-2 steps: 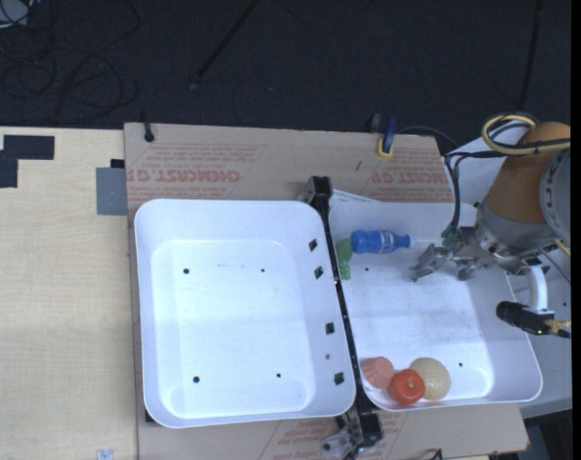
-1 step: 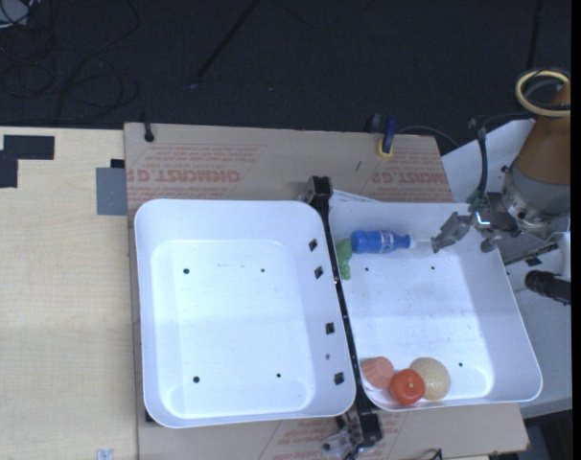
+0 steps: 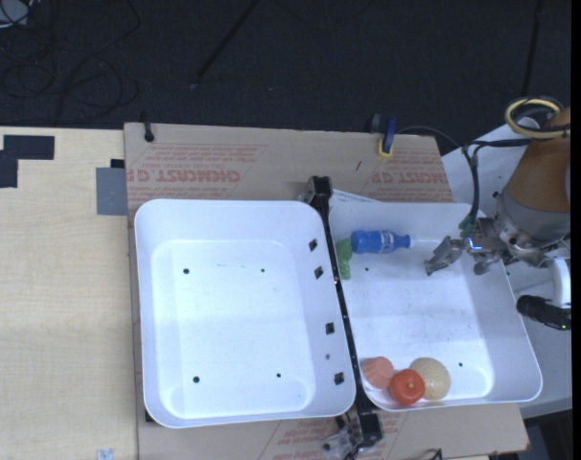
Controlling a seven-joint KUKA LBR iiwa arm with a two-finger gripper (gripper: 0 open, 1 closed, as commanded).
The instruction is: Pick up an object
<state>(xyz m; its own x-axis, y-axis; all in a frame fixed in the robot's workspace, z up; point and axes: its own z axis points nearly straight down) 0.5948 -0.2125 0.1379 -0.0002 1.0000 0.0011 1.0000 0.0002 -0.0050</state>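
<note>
1. Gripper (image 3: 460, 254): seen over the upper right part of the right bin (image 3: 506, 348), at the end of the grey arm with an orange band (image 3: 545, 175). Two fingers are spread apart, with nothing between them; the left fingertip (image 3: 436, 264) is angled down toward the bin floor.
2. Blue bottle (image 3: 379, 242): laid on its side near the far wall of the right bin, just left of the gripper and apart from it. A white band is visible near its cap end; no writing on it can be read.
3. Green object (image 3: 343, 258): placed against the left wall of the right bin, just beside the bottle's base.
4. Red round object (image 3: 406, 386): located in the near left corner of the right bin, touching a pink object (image 3: 376, 371) on one side and a cream round object (image 3: 431, 377) on the other.
5. Left bin (image 3: 151, 257): white, set side by side with the right bin.
6. Cardboard sheet (image 3: 233, 166): laid under both bins, printed in red lettering seen upside down; the words cannot be made out with certainty.
7. Blue-and-yellow clamp (image 3: 386, 134): fixed at the far edge of the cardboard.
</note>
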